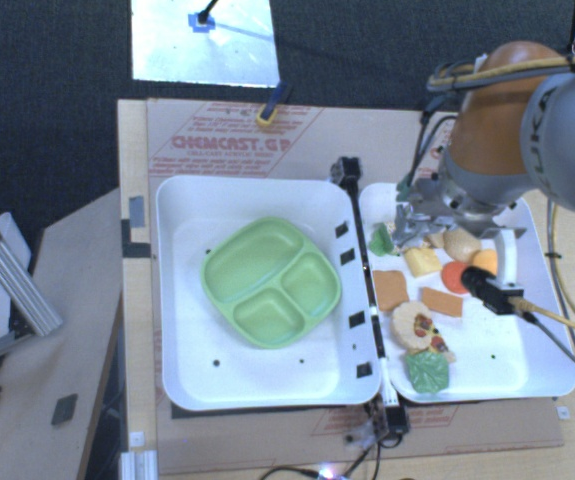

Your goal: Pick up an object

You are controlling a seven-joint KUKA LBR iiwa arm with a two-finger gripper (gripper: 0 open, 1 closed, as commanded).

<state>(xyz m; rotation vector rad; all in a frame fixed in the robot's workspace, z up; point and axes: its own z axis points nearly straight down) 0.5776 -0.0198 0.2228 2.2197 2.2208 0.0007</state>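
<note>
My gripper (pixel 414 232) is low in the right bin (pixel 537 368), at its far left part. Close on its left lies a small green leaf-like piece (pixel 380 239). Just below it sits a yellow wedge (pixel 422 261), and a beige rounded piece (pixel 460 243) is on its right. Nothing shows as held. Further toy foods lie nearby: a red round piece (pixel 453 276), an orange ball (pixel 485 261), a brown square (pixel 390 290), an orange slab (pixel 441 301), a round topped piece (pixel 414 325) and a green lettuce piece (pixel 427 371).
The left bin (pixel 182 368) holds a light green divided tray (pixel 271 282). A ridge with black clips (pixel 359 268) separates the two bins. The arm's grey and orange body (pixel 507 118) hangs over the right bin's far side.
</note>
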